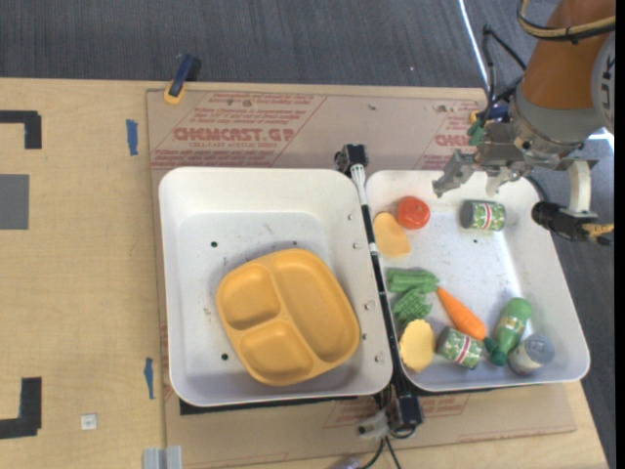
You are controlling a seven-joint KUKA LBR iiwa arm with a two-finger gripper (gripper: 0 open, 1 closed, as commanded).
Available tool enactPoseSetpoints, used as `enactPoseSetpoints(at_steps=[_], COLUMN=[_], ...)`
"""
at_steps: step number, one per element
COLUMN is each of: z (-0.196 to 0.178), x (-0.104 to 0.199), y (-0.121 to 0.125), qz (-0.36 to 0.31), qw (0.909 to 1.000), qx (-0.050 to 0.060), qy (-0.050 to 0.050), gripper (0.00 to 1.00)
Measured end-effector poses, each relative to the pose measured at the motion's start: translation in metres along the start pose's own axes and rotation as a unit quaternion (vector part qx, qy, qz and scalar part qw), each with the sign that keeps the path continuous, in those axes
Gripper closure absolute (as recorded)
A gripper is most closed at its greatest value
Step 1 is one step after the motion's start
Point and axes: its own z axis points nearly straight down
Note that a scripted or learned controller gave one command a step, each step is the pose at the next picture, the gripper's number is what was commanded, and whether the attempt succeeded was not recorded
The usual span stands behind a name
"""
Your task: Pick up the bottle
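Green bottle (512,326) is lying near the front corner of the right bin (562,291), beside a can (461,348). The claw (485,177) is hanging wide open and empty at the far end. I think it is only starting; next it needs to go down over the bottle.

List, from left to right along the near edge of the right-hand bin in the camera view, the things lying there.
Yellow piece → striped can → green bottle → grey-lidded jar.

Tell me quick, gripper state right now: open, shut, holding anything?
Gripper: open, holding nothing, above the right bin's far edge near a small green can.
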Motion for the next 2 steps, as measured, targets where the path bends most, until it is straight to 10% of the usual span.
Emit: enactPoseSetpoints(at_steps=[1,2], z=[0.043,0.093], x=[0.052,-0.016], y=[-0.045,-0.073], qz=[0.071,0.163], qw=[0.9974,0.9866], qx=[0.002,0.002], qy=[0.001,0.000], gripper=[0.00,0.00])
